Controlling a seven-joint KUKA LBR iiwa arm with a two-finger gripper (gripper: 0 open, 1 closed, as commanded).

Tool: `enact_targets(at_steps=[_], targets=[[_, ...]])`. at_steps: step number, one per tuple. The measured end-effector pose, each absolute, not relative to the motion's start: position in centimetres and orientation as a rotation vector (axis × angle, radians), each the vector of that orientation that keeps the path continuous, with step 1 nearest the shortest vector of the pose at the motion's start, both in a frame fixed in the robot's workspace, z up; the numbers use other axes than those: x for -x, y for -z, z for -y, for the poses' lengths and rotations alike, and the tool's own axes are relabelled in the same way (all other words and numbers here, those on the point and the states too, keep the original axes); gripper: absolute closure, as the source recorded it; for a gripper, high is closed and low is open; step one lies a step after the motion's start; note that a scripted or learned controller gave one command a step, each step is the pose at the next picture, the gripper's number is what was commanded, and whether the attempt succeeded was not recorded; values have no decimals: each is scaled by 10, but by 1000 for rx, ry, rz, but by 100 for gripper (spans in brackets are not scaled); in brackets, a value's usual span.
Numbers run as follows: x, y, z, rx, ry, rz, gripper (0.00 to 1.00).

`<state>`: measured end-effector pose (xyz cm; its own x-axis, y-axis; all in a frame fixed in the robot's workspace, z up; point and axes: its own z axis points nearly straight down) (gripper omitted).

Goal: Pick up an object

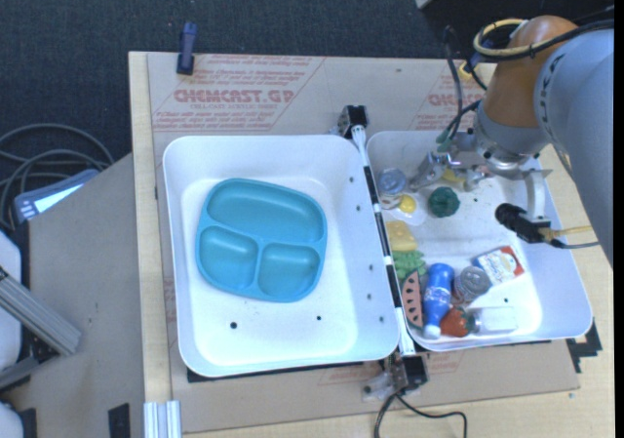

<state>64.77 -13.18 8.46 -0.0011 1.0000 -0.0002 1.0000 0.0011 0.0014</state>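
Gripper (450, 165) at right bin's (565, 275) far edge, finger state unreadable; watch it nudging the green ball (444, 200) away.

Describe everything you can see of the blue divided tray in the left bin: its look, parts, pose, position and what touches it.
The light blue, smooth, plastic-looking divided tray is a rounded rectangle with three shallow compartments: one long one along its far side and two smaller ones along its near side. It lies flat, open side up, turned slightly askew, near the middle of the left shallow white bin. It rests on that bin's floor, and its compartments hold nothing. It touches nothing else.
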Motion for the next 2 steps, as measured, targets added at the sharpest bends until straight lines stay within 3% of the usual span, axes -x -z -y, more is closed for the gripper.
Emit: enact_targets(at_steps=[1, 2], targets=[[-611, -86, 123, -2221, 0, -2219, 0], [-634, -85, 143, -2220, -1, -2220, 0]])
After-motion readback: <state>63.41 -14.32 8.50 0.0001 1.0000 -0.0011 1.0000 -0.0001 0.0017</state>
